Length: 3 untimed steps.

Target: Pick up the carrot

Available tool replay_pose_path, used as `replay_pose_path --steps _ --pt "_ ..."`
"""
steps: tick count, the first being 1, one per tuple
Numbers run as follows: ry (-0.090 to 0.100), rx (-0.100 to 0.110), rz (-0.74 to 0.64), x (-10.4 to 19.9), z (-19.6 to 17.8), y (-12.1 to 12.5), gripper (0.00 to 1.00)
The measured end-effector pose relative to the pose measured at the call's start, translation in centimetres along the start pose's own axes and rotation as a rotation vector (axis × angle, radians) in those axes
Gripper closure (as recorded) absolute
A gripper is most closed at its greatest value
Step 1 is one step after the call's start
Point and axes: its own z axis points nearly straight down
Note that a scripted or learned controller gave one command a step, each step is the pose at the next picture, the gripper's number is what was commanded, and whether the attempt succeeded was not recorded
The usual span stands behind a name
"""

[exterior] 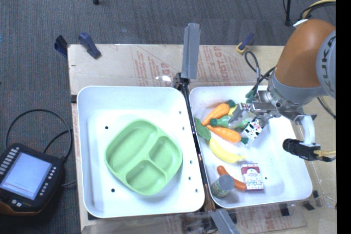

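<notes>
Nearest me, the banana (226,152) lies just beside the carrot (225,133) in the right bin (285,186). My hand (248,118) hovers over them; I cannot tell its state. It could snag the other carrot (216,112).

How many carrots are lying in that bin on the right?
3. One carrot lies near the bin's top left, a second carrot just below it by the gripper, and a third carrot near the bottom beside a small can. More might be hidden under the arm.
</notes>
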Motion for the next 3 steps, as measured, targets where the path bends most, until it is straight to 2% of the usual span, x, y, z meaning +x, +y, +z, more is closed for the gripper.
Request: replay_pose_path --steps 1,2,3 --pt "-0.001 -0.003 -0.057 1.6 -6.3 -2.7 0.00" --pt "0.000 -0.001 -0.083 -1.0 7.4 1.1 0.00" --pt "-0.007 -0.036 -0.283 -2.4 10.1 2.1 0.00"
